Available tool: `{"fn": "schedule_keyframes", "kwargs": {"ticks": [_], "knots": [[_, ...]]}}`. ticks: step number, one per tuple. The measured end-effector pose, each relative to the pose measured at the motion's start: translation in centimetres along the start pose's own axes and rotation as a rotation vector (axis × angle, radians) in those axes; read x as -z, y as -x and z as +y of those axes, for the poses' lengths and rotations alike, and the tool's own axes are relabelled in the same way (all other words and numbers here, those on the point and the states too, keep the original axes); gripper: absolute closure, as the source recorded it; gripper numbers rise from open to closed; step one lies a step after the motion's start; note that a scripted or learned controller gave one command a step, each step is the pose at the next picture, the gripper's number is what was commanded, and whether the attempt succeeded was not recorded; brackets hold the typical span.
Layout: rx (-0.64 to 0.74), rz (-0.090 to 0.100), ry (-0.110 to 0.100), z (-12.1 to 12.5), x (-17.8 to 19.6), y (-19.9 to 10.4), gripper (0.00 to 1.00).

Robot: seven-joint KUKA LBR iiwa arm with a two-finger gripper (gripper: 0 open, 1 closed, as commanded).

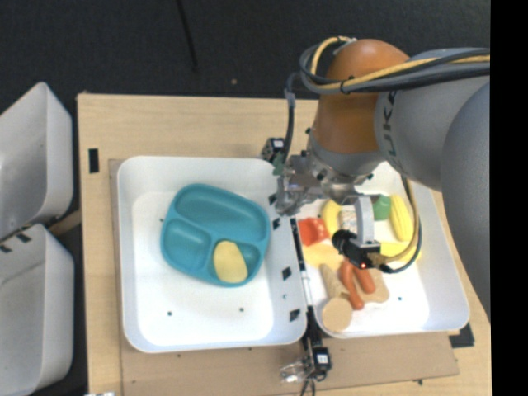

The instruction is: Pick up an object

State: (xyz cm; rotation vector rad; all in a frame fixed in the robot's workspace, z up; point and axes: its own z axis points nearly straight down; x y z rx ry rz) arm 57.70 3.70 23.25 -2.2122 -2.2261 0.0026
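— Which thing should be taken?
— None is named by the task, so the red-orange piece (pixel 312 231) is judged the likeliest. It lies at the left edge of the right bin (pixel 429 312), just right of the frame's centre and just below the hand (pixel 295 192)

— What is crowded around it?
— A pale yellow piece (pixel 331 217) is set just beside it on the right, and a green piece (pixel 381 208) is seen further right. Lower in the frame, an orange stick (pixel 351 285) and a tan disc (pixel 337 313) are laid near the bin's lower left corner

— How is the hand set?
— It is held about over the wall shared by the two bins. Whether it is spread or pressed together cannot be told, since it is hidden under the wrist

— How is the step done well?
— The hand should be shifted slightly right and down the frame so that the wall is cleared, then lowered straight onto the piece, away from the pale yellow neighbour. Success should be counted only once the piece is seen to rise

— And the left bin (pixel 148 320)?
— It may be left alone. A teal plate (pixel 198 221) with a yellow lump (pixel 230 263) in its lower right compartment is held there, and the plate is judged too wide and flat for an easy grasp
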Motion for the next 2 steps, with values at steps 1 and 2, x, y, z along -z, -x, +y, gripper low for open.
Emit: {"fn": "schedule_keyframes", "kwargs": {"ticks": [1, 2], "knots": [[-0.002, -0.001, 0.003, 0.78, 1.6, -0.49, 1.0], [-0.001, -0.001, 0.0, 0.43, 1.4, -0.88, 1.0]]}}
